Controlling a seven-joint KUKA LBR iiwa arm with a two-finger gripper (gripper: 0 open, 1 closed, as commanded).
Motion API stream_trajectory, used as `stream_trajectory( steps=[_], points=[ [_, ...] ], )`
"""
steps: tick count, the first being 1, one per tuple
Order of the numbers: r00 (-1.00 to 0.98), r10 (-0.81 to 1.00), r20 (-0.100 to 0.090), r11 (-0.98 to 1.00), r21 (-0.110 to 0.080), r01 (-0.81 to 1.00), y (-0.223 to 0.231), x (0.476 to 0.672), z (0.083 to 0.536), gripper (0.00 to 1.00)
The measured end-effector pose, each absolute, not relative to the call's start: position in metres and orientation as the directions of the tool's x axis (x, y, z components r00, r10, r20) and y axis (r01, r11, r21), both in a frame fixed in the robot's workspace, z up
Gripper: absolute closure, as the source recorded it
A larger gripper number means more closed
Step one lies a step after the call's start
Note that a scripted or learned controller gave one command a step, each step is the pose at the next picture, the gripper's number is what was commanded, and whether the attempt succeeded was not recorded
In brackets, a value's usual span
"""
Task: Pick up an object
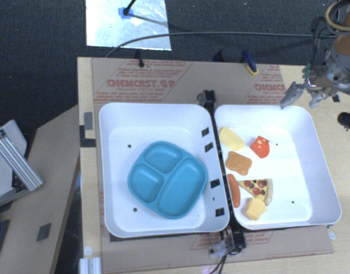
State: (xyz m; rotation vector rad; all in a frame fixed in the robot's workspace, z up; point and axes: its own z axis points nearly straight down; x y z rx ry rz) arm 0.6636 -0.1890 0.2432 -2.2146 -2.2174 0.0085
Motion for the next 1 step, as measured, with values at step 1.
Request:
stream_trajectory(
  steps=[1],
  points=[
    [-0.004,1.000,-0.001,0.004,0.002,1.000,-0.1885,0.6660,0.2508,0.00]
  ],
)
